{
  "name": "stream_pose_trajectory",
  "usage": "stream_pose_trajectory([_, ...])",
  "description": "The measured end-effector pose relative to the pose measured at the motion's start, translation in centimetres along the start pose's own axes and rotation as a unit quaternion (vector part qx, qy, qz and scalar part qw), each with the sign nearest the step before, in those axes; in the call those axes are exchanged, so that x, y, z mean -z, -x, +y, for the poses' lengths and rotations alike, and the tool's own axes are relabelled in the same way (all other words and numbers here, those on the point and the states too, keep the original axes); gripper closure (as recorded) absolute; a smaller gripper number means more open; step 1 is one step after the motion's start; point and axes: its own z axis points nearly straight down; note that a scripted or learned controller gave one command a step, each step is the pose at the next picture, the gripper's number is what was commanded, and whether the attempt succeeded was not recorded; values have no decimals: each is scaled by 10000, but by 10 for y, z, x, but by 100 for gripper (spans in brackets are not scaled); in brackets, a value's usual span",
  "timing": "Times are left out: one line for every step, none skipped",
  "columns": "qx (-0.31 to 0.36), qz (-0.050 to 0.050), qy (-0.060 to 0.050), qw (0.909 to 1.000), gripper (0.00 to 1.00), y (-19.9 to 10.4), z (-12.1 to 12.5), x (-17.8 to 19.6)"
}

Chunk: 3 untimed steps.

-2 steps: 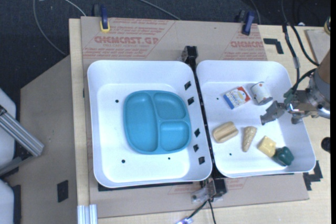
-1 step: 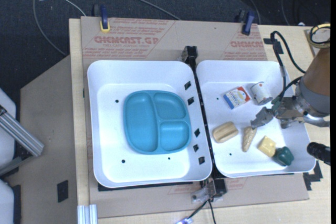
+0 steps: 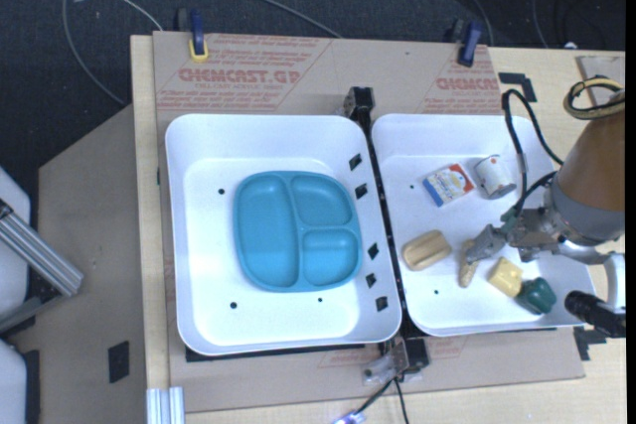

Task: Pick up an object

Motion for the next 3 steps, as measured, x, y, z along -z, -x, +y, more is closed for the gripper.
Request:
stream_pose_trajectory([5, -10, 40, 10000, 100, 0, 2, 14])
stream_pose_trajectory([15, -24, 68, 10000, 100, -4, 3, 77])
stream_pose_trajectory([9, -28, 69, 10000, 100, 6, 3, 134])
